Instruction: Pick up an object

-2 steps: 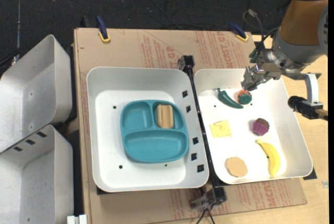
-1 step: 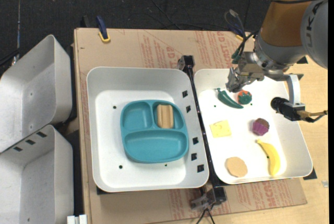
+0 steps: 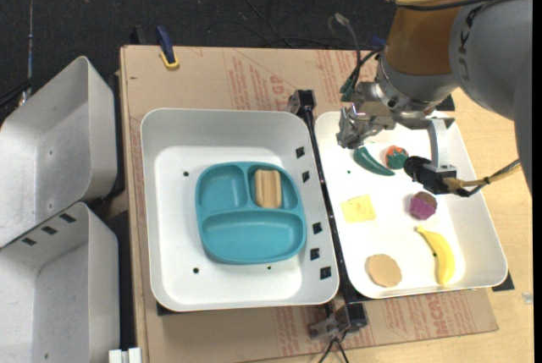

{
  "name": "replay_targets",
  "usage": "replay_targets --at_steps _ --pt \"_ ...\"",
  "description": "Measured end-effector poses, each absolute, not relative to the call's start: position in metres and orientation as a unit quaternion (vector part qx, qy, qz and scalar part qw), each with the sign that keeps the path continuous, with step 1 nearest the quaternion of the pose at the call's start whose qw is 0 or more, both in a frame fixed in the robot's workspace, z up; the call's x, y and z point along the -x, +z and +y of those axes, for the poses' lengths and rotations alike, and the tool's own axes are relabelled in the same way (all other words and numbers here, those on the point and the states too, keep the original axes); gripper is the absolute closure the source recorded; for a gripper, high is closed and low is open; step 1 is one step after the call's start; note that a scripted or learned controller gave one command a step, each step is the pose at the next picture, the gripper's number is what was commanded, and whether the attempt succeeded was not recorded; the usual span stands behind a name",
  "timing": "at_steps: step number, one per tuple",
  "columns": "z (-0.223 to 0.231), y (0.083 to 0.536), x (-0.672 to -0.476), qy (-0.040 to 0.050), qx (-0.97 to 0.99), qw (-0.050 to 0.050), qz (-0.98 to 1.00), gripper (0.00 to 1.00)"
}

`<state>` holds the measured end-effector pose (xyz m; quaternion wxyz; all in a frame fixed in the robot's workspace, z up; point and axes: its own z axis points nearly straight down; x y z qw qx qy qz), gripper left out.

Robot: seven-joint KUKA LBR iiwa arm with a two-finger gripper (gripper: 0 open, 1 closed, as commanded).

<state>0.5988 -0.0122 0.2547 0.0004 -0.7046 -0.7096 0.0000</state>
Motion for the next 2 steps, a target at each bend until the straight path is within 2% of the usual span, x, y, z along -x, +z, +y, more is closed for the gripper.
replay_targets --at_steps 1,2 --pt "0.047 0.237 -0.589 0.0005 0.704 0.002 -0.710 1.00" --pt "0.098 0.243 -0.585 -0.0006 0.705 0.000 -0.710 1.00"
